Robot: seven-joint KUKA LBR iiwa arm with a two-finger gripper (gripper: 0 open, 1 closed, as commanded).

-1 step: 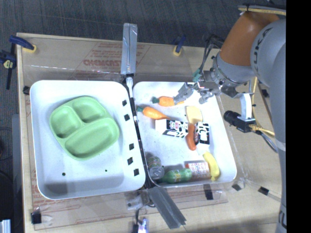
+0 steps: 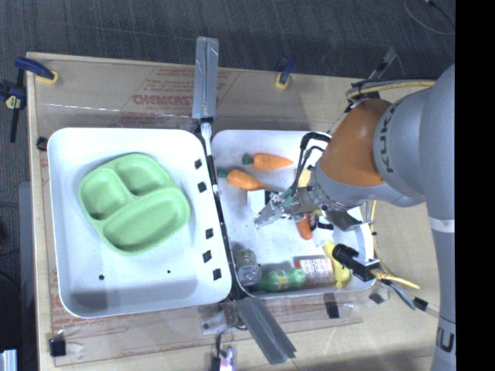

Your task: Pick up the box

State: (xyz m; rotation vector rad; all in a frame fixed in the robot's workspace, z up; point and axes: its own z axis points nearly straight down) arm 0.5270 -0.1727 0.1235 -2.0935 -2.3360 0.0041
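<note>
Even overhead light, soft shadows inside left bin [image 2: 62, 230], slight overall blur, mild grain.

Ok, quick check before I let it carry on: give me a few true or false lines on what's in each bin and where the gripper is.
1. The green divided plate lies in the left bin. True.
2. Two carrots lie near the far end of the right bin. True.
3. The gripper is over the left bin. False: it is over the right bin, close to the white box.
4. The can stands in the left bin beside the plate. False: it lies in the right bin, near its front left corner.
5. A green bottle lies along the near wall of the right bin. True.
</note>
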